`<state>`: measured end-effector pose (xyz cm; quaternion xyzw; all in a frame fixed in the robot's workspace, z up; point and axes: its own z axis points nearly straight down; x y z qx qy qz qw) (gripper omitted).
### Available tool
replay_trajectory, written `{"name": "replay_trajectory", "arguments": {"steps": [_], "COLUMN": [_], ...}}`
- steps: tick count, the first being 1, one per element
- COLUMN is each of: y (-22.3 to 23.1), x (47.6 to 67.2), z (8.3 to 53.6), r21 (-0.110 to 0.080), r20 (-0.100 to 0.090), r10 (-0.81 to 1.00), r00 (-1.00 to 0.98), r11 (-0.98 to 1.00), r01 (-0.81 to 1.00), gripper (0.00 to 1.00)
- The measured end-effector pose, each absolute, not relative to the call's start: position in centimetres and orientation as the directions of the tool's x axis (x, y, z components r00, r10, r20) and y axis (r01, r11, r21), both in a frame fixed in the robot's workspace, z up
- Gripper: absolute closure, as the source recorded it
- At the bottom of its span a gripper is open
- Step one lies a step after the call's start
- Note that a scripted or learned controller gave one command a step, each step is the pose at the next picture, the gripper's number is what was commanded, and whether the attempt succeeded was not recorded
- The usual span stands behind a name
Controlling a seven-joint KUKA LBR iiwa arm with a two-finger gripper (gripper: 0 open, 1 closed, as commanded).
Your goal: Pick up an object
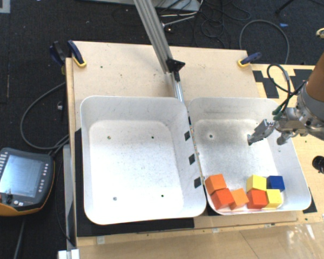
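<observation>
Here, spread jaws (pixel 269 133) hover over open right bin (pixel 227 117) floor, blocks (pixel 244 192) lining near edge.

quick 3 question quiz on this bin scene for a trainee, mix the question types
1. True or false: the blocks lie in the left bin.
2. Which colour has just one block? A) orange B) yellow C) blue
3. Fill in: the tool hangs over the ____ bin, apart from the blocks.

Key
1. False: they cluster at the near edge of the right bin.
2. C: one blue block beside yellow and orange ones.
3. right
</observation>
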<state>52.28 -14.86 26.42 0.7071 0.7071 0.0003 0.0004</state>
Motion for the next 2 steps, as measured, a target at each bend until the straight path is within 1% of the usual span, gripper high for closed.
{"name": "replay_trajectory", "arguments": {"steps": [1,2], "y": [-12.8,-17.4], "x": [54.4,56.9], "z": [18.6,16.1], "r21": [-0.007,0.002], "r20": [0.002,-0.002], "r10": [1.000,1.000], "r00": [-0.003,0.003], "r11": [0.003,-0.003], "r01": [1.000,1.000], "gripper": [0.00,0.00]}}
